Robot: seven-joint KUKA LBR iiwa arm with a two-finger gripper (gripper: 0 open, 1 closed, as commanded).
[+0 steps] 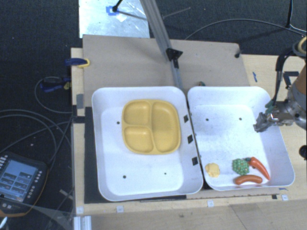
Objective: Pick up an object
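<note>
The right bin (pixel 225 104) holds several small toy foods near its front edge: a pale yellow lump (pixel 212 169), a green broccoli-like piece (pixel 240 166), an orange-red carrot (pixel 259 168) and a reddish-brown sausage (pixel 248 179). My gripper (pixel 263 121) hangs over the right side of this bin, well behind the foods and apart from them. Nothing shows between its fingers.
The left bin (pixel 110 176) carries a yellow divided plate (pixel 151 126) in its rear half. A slanted grey pole (pixel 158 23) crosses above the bench at the back. Cables and a handheld pendant (pixel 19 176) lie on the floor to the left.
</note>
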